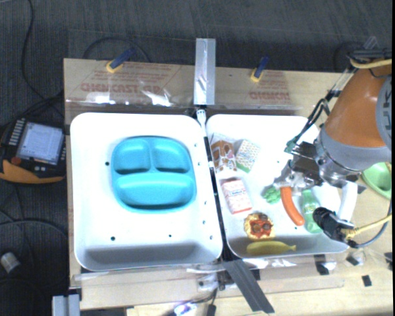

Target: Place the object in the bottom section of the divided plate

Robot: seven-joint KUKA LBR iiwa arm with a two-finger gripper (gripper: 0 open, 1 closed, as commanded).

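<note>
Camera view shows the gripper [291, 176], its state unclear, over the carrot [291, 205]; picking seems pending, then carrying to the blue plate [154, 173].

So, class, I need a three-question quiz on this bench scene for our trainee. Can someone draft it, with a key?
1. True or false: the blue divided plate lies in the left bin.
2. Which toy lies nearest the right bin's front wall? A) banana B) carrot C) pizza slice
3. Fill in: the gripper hangs over the ____ bin.

Key: 1 true; 2 A; 3 right.
</note>
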